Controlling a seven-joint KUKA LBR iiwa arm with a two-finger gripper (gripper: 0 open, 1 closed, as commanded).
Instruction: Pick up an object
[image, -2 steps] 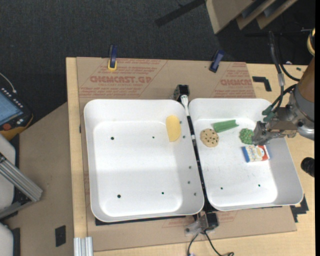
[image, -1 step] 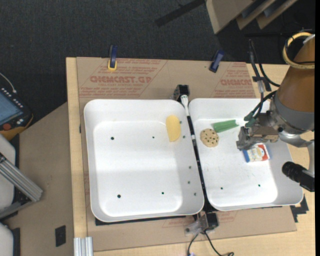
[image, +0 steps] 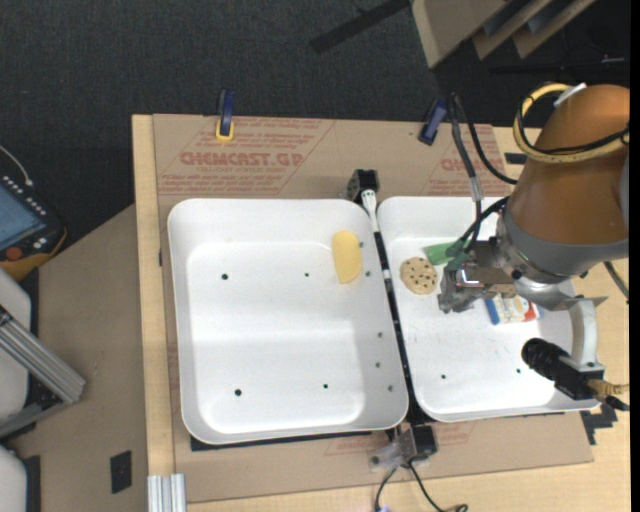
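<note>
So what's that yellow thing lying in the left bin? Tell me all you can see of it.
The yellow object is a small, smooth, pale-yellow lump, longer than wide, with rounded ends; it looks soft, like foam or plastic, though I can't tell which. It lies flat on the floor of the left bin, near the far right corner, close to the wall shared with the other bin. Nothing else touches it.

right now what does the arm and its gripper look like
The arm is bulky and rounded, with an orange-brown shell over a grey wrist section. Black cables and a yellow-edged loop run along its top. The gripper is a small dark grey metal block with short fingers, above the right bin.
</note>
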